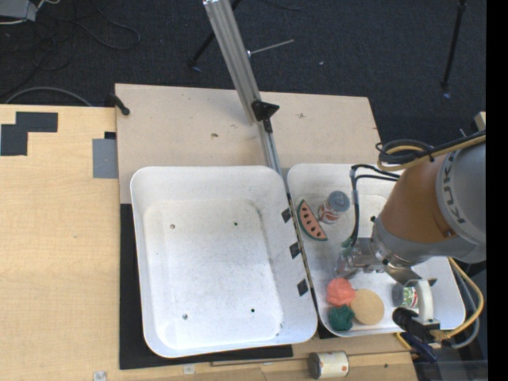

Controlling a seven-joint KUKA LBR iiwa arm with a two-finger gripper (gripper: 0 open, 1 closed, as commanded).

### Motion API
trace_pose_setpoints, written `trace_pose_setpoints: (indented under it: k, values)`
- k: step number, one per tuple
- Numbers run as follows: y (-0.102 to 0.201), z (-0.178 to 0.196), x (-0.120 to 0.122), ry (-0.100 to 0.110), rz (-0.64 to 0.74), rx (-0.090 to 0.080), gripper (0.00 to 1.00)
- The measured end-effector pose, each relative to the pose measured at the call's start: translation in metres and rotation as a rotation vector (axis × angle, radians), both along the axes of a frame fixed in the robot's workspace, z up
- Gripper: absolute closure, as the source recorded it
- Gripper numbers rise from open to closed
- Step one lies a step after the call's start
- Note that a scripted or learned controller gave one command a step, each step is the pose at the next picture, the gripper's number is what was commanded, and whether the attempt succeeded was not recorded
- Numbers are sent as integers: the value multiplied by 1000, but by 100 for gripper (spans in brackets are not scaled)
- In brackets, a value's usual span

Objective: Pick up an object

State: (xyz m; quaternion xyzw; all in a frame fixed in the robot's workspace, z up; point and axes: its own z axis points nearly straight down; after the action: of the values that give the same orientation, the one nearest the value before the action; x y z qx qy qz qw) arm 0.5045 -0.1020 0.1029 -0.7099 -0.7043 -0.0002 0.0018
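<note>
Matt white plastic bins [159, 189] sit on a pale wooden bench [48, 236].

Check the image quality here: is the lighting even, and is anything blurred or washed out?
In the camera view, light is even and soft; the left bin is bright but still shows its specks, so not blown out. The objects in the right bin, such as the watermelon slice, look soft and low in detail. The gripper sits in the arm's shadow, too dim to read.
</note>
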Motion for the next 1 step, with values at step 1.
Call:
trace_pose_setpoints:
  k: [1]
  values:
    - [-5,62,-1,-4,9,-3,100]
